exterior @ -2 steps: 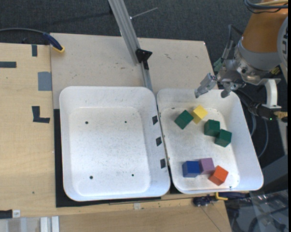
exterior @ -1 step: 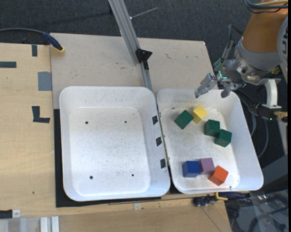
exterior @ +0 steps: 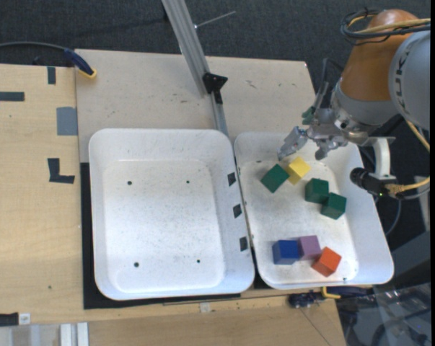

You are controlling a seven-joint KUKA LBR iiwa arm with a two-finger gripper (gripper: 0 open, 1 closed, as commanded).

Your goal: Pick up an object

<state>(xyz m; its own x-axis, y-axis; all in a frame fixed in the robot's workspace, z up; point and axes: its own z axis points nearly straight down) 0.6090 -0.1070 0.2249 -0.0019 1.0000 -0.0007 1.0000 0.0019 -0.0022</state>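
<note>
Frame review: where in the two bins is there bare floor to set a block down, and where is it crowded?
The left bin has bare floor from wall to wall. In the right bin, a bare strip lies between the green blocks and the blue block. Crowded: the far end, where the claw hangs above the yellow block, and the near row by the orange block.

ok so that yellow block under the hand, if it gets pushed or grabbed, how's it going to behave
The yellow block looks like a rigid, flat-faced cube, so it should slide rather than roll. It appears to touch the green block, so a push would probably shift both. The hand hangs just above it; its small size suggests it is light.
</note>
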